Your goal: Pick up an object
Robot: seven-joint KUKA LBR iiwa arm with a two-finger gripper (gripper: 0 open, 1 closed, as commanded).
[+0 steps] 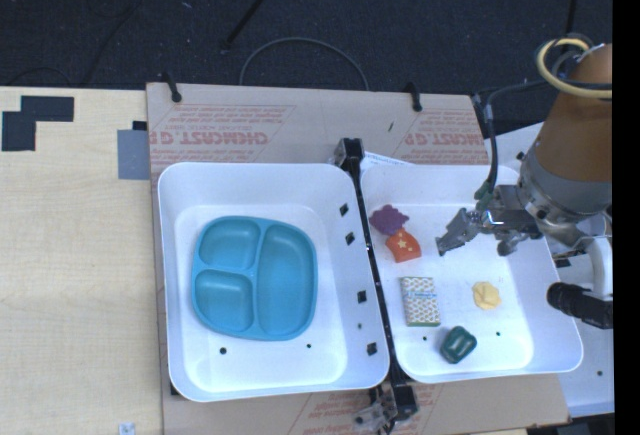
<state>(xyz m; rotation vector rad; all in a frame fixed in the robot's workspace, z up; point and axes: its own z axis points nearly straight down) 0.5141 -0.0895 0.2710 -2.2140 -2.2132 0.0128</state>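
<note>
White plastic, both bins; my gripper (462, 235) hangs over the right bin (545, 358), fingers pointing toward the divider, with nothing visible between them. How wide the fingers stand I cannot tell: they read as a dark grey tangle against the bin floor. Candidates for the pick, placed from the tool: a red-orange piece (403, 245) just beyond my fingertips toward the divider, and a purple piece (388, 219) past it, the two nearly touching. Toward the near rim from the tool lie a small patterned box (420, 301), a pale yellow lump (486, 296) and, further off, a dark green object (458, 344). The left bin (175, 223), well away across the divider, holds a blue sectioned tray (255, 276). Risks, as I judge them: the red-orange and purple pieces sit so close that closing on one may nudge or catch the other; both also lie near the divider wall, so a finger could strike it on the descent. The yellow lump is low and rounded and may slip out of a pinch. The box lies flat, leaving little edge to grip. Hard to make out: my height above the floor, the true shape of the purple piece, and the print on the box.
</note>
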